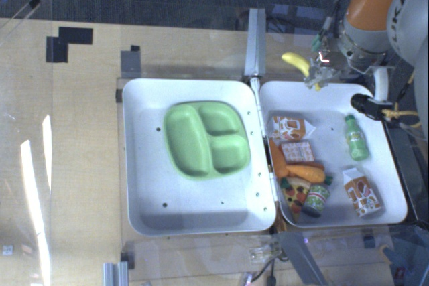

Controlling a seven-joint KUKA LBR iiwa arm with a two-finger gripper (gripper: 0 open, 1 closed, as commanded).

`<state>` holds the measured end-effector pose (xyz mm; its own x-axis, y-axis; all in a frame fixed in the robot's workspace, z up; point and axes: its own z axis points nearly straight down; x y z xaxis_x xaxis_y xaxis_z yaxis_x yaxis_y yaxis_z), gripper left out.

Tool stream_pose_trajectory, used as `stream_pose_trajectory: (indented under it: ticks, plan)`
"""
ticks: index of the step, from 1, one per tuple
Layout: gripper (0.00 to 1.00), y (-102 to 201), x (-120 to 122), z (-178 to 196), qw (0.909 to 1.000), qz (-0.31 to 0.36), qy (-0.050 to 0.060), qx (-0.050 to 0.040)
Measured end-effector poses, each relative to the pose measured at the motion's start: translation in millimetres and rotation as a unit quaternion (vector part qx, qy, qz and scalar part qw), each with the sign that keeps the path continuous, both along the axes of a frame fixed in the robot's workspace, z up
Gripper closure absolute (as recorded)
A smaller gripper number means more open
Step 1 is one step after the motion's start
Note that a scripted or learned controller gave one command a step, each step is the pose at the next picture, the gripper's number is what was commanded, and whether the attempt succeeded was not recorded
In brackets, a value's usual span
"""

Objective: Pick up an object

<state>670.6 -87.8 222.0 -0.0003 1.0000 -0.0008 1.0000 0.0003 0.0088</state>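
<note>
Camera view has the arm's gripper point(320, 74) up at the far edge of the right bin point(395, 174), just beside a yellow banana point(295, 63). The banana looks like it's at the fingertips, but honestly it can't be told whether it's pinched or just close by. It's probably a light plastic toy, stiff, smooth and a bit slippery, and curved, so squeezing across the thick middle seems safest; the tapered ends would likely squirt out. Lower in the same bin sit a green bottle point(356, 138), a carrot point(305, 172), and some small boxes point(362, 192). The green divided tray point(207, 138) lies in the left bin point(144, 164).
</note>
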Motion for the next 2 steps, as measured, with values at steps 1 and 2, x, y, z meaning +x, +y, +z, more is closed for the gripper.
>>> stream_pose_trajectory:
  ticks: [1,2]
  plan:
    - [1.00,23,0,-35,0.9985,-0.055,0.001,0.0011]
    - [1.00,21,-27,-9,0.9997,-0.024,0.001,0.0002]
